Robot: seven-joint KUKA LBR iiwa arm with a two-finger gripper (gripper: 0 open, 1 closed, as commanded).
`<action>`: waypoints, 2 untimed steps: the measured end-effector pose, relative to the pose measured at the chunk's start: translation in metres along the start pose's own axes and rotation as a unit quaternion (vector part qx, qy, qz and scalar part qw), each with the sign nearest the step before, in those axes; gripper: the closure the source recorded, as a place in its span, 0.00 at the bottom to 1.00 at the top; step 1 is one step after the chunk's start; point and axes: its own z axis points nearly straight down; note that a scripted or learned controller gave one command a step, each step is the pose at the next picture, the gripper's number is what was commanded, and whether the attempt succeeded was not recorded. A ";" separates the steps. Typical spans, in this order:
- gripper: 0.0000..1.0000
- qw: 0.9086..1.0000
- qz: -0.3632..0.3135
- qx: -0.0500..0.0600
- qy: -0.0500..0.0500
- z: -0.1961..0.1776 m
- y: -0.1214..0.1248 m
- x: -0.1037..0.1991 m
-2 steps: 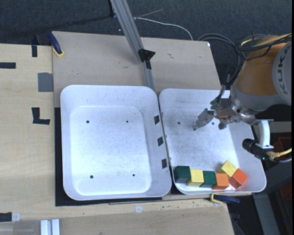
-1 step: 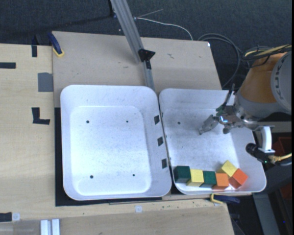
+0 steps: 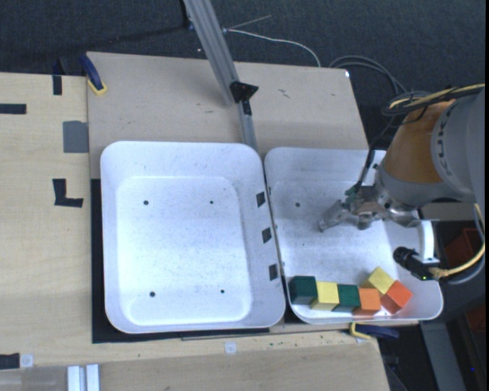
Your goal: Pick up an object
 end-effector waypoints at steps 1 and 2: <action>0.00 1.000 -0.001 -0.006 -0.002 -0.165 0.010 -0.007; 0.00 1.000 -0.002 -0.004 -0.001 -0.159 0.079 -0.011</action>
